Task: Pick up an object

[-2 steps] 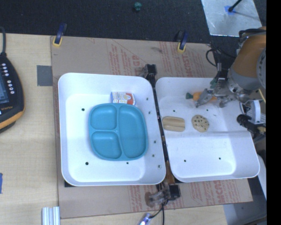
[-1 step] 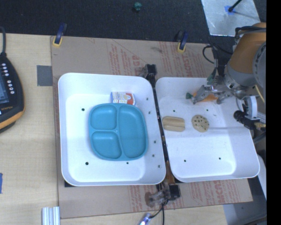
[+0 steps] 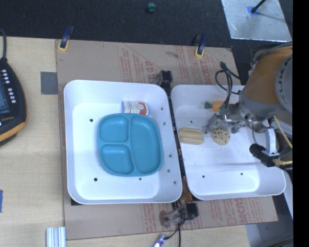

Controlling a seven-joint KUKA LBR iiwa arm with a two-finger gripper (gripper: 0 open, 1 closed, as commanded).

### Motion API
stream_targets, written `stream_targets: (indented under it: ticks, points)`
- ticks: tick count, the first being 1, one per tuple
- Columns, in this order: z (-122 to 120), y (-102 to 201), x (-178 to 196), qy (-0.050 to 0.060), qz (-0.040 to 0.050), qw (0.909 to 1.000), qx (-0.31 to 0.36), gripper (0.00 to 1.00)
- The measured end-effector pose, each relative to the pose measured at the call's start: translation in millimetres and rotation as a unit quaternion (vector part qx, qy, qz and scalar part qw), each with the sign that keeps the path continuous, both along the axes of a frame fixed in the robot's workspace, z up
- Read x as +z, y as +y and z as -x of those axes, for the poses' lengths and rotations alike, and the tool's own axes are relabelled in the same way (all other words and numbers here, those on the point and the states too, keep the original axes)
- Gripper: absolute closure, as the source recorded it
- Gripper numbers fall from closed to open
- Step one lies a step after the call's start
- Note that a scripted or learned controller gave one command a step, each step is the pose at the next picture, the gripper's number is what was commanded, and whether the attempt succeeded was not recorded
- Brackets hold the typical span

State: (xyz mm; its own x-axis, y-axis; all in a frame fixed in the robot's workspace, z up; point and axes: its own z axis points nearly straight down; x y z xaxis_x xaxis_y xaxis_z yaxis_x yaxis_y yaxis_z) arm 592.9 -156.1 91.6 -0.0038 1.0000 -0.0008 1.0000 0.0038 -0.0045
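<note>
In the right bin lie a tan bread-shaped piece, a round beige cracker-like piece with dark dots and a small orange and green piece near the far wall. My gripper hangs low over the bin, just above the dotted round piece and right of the tan piece. The left bin holds a blue divided plate with a small red and white box behind it.
A black and orange teach pendant lies on the bench at the far left. Blue and yellow clamps hold the cardboard sheet at its far edge. Cables run beside the arm's wrist at the right.
</note>
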Motion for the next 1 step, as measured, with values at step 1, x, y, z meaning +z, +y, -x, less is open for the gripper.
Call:
stream_targets:
  ticks: [1]
  points:
    - [-63.6, -34.4, 0.8, -0.001, -0.0004, 1.0000, 0.000, 0.00]
